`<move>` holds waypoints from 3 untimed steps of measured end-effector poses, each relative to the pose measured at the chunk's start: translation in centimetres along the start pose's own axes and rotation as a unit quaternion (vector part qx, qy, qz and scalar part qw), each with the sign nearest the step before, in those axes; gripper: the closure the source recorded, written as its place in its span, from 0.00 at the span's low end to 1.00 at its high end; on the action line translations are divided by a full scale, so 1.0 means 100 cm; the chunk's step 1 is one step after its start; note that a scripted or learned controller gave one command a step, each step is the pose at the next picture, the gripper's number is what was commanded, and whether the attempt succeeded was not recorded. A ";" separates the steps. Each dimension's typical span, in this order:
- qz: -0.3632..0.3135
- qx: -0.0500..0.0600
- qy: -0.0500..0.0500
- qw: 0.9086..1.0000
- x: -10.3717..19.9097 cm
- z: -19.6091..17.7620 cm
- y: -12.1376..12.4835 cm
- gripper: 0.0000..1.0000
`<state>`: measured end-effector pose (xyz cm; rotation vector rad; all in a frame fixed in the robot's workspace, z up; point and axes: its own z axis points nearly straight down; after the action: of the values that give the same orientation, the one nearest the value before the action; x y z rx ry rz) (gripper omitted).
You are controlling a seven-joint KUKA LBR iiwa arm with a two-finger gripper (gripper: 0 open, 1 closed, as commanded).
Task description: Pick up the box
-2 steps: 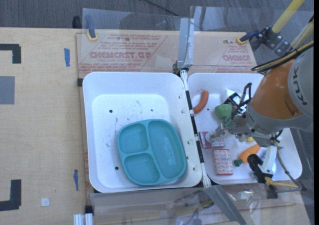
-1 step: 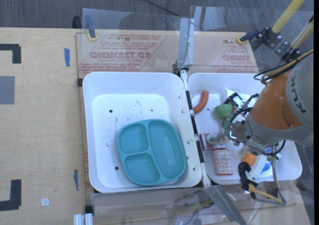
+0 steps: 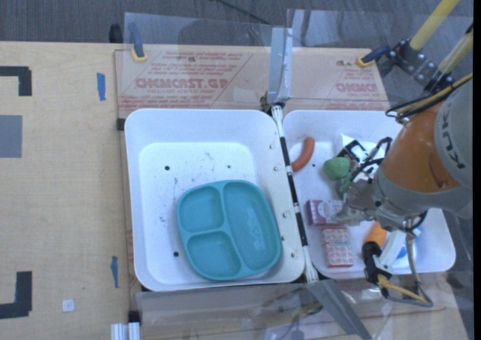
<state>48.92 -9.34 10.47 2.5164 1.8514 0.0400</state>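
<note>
Grey carpet at the top, cables trailing across it; below, a pale wooden worktop [image 3: 60, 203] with blue tape marks and two shallow white bins side by side. Left bin [image 3: 143, 150] holding a teal divided plate [image 3: 227, 229] toward its near right corner, dark specks scattered over the bare floor. Right bin [image 3: 316, 124] crowded and partly covered by the grey arm with its orange band [image 3: 421, 154], reaching in from the right. Claw [image 3: 352, 207] low over the middle of the right bin, just beside the box; spread of the claw impossible to tell, hidden under the wrist. Box [image 3: 337, 247], pink and white, lying flat near the bin's front edge, a second reddish packet [image 3: 322, 212] touching the claw's left side. Orange sausage [image 3: 302, 154] near the dividing wall, green round fruit [image 3: 337, 168] just right of it, small orange item [image 3: 374, 235] beside the box
</note>
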 end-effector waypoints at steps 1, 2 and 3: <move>0.310 0.014 -0.010 0.951 0.053 -0.082 -0.025 1.00; 0.355 0.012 -0.011 0.935 0.044 -0.105 -0.021 1.00; 0.304 0.013 -0.010 0.952 0.080 -0.206 -0.024 1.00</move>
<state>48.35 -1.04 31.05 2.9773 1.0029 -0.0024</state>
